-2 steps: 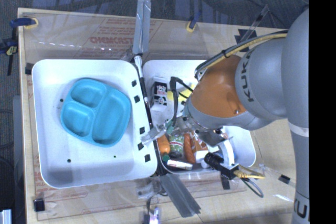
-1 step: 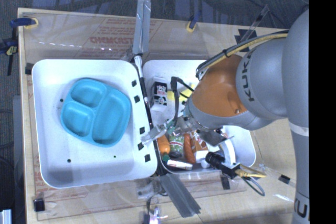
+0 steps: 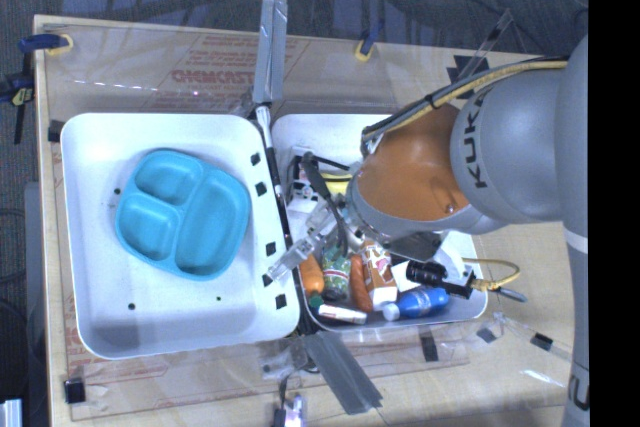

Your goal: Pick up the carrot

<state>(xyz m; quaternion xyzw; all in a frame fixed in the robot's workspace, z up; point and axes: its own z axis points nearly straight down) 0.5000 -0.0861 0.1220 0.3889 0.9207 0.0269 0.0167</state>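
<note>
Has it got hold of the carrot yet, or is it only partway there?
Partway. Done: the arm has reached over the right bin. In hand: its gripper hangs over the clutter. Left: the carrot lies in the bin, not gripped or lifted.

arm point(image 3: 500, 155) hides much of right bin point(image 3: 320, 130)

Grey arm point(image 3: 530, 145) — orange band, black KUKA lettering.

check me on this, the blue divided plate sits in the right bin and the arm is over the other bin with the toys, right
Not quite: the camera view shows the blue divided plate in the left bin. The arm is over the other, right bin with the toys, as you said.
</note>
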